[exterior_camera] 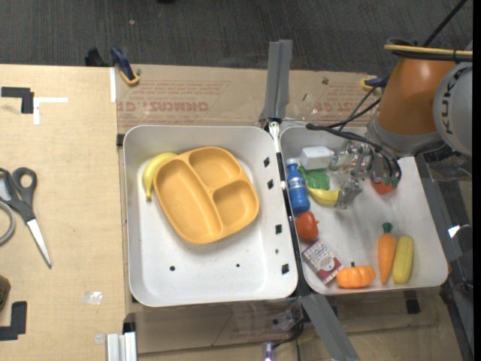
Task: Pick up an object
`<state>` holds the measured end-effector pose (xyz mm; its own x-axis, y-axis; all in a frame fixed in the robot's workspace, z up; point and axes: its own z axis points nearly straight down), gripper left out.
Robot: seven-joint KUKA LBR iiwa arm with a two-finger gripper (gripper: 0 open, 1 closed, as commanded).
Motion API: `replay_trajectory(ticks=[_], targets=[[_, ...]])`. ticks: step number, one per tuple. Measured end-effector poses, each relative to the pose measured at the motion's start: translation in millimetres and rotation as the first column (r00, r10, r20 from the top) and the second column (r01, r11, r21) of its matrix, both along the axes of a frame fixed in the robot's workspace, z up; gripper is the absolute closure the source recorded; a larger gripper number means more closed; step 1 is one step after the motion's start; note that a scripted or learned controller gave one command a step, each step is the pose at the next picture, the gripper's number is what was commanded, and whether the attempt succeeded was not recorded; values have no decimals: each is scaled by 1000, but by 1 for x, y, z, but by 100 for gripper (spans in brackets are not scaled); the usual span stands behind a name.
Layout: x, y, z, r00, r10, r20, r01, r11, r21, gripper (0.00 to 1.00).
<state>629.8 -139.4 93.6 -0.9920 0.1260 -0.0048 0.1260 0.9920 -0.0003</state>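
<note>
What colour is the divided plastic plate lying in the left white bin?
Orange-yellow all over; the divided plastic plate shows plainly in the camera view.

Fixed above the bench, looking down at a slant from moderate height on both white bins: left bin (150, 277), right bin (428, 224), arm (421, 96) entering from the right
</note>
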Motion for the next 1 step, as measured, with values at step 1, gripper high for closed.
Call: replay_trajectory(ticks=[1], targets=[[-71, -45, -1, 989, 150, -2, -150, 989, 0, 0]])
